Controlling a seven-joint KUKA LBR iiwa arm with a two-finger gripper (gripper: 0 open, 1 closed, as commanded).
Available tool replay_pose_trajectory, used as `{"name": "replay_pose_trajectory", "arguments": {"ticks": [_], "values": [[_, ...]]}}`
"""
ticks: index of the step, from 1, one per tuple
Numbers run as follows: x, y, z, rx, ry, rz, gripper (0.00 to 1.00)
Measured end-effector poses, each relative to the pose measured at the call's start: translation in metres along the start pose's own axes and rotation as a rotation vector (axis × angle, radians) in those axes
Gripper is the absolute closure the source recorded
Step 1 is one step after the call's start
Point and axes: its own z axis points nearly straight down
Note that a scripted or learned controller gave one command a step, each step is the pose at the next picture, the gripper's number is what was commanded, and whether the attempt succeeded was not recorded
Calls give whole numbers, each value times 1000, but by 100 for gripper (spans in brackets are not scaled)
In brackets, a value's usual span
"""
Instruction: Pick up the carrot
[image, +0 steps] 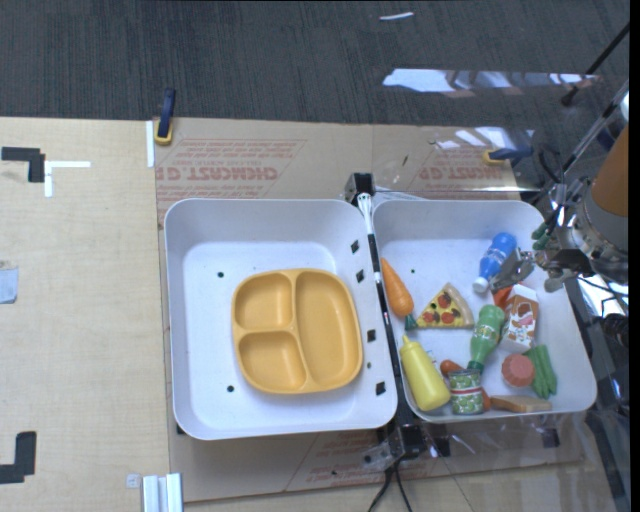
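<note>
Down at the near rim of the right bin (570, 330) sit a small green can (465, 392) and a yellow mustard bottle (423, 374), crowded in with the other toy food. Further up, the carrot (397, 288) lies alone against the bin's left wall, orange body angled, green stub pointing down toward the bottle, with the pizza slice (446, 309) just beside it. The gripper (522, 268) hovers over the far right part of that bin, near the blue bottle (496, 256), well apart from the carrot; whether its fingers are spread or closed, I cannot tell. The carrot looks like light, hard, smooth plastic, so likely slippery. Best bet: squeeze across the thick middle, not the tapering tip. The wall close by could crowd one finger. The left bin (190, 330) holds a yellow divided plate (297, 329).
</note>
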Motion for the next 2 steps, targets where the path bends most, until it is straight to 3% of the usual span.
{"name": "replay_pose_trajectory", "arguments": {"ticks": [1, 2], "values": [[95, 20, -85, -5, -4, -301, 0], [113, 18, 35, 0, -1, -352, 0]]}}
